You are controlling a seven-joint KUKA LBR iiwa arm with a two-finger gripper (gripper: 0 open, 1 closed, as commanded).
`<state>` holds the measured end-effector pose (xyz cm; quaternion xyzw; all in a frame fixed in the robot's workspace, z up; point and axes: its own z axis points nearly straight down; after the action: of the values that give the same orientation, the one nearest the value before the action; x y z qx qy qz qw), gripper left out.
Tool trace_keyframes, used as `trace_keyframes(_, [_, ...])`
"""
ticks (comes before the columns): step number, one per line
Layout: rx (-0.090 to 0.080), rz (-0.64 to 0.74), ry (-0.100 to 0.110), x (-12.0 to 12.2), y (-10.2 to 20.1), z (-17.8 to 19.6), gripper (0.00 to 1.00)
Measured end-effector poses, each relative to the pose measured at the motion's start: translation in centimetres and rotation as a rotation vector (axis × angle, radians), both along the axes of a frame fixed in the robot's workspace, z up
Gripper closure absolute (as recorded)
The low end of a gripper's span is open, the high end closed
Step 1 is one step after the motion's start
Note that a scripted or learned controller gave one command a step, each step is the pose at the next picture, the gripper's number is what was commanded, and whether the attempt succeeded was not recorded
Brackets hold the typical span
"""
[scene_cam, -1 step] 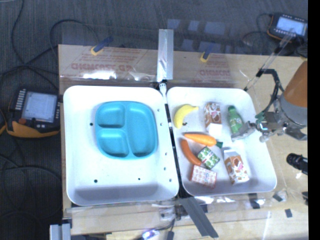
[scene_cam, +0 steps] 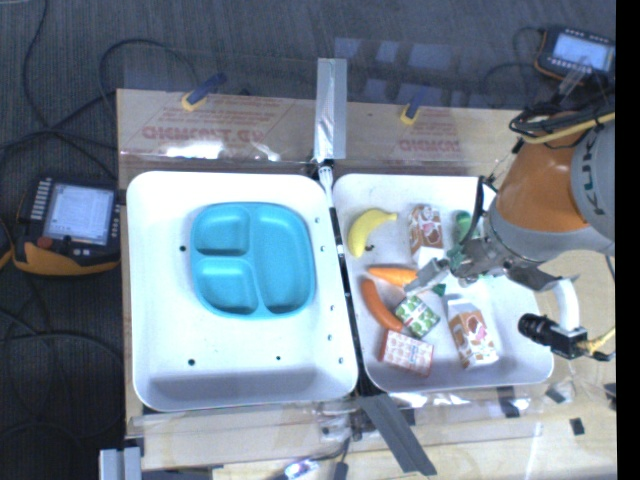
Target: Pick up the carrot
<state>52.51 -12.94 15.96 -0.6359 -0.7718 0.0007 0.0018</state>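
Observation:
The carrot (scene_cam: 389,275) is an orange tapered piece lying crosswise in the left half of the right bin (scene_cam: 520,373). A second, longer orange piece (scene_cam: 378,306) lies slantwise just below it. My gripper (scene_cam: 441,268) hangs low over the bin's middle, right beside the carrot's right end, with the grey and orange arm (scene_cam: 545,203) reaching in from the right. I see nothing held in the gripper.
The right bin also holds a yellow banana (scene_cam: 368,230), a small carton (scene_cam: 426,227), a green item (scene_cam: 463,225) partly behind the arm, a green-white pack (scene_cam: 418,315), a red-white box (scene_cam: 406,352) and another carton (scene_cam: 473,336). A blue divided plate (scene_cam: 250,258) sits in the left bin (scene_cam: 160,358).

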Motion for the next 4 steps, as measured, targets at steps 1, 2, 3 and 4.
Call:
trace_keyframes(1, [-0.004, 0.235, -0.01, 3.5, 1.6, -7.1, 0.0])
trace_keyframes(2, [-0.003, 0.235, -0.016, 3.7, 1.7, -6.1, 1.0])
trace_keyframes(3, [-0.004, -0.259, 0.001, 1.9, 4.7, 2.3, 1.0])
trace_keyframes(4, [-0.004, -0.26, 0.001, 1.9, 4.7, 2.3, 0.0])
